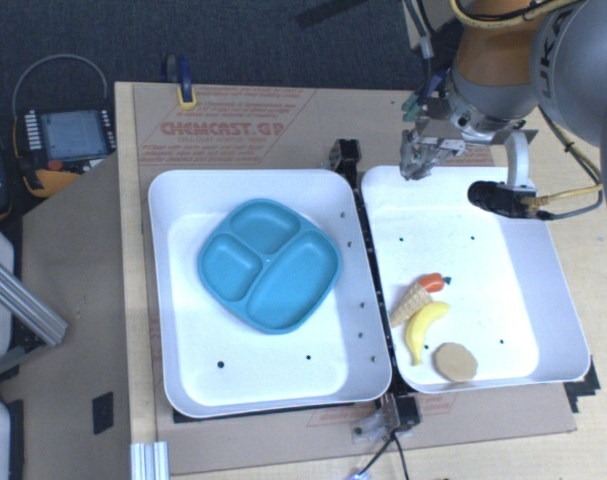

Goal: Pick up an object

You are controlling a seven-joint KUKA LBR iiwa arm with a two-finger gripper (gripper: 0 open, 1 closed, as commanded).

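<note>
Several small food items lie near the front left of the right bin (503, 258): a yellow banana (423, 328), a tan cone-shaped piece (409, 301) with an orange-red piece (434, 282) at its top, and a round tan cookie-like disc (455, 361). My gripper (419, 160) hangs over the back left corner of the right bin, well behind these items, with nothing seen between its fingers. The fingers look close together.
The left bin (183, 348) holds a blue divided plate (270, 264). A black clamp (345, 155) sits at the back between the bins. A black cylindrical part (498, 198) on a cable hangs over the right bin's back. A small screen device (71, 134) lies far left.
</note>
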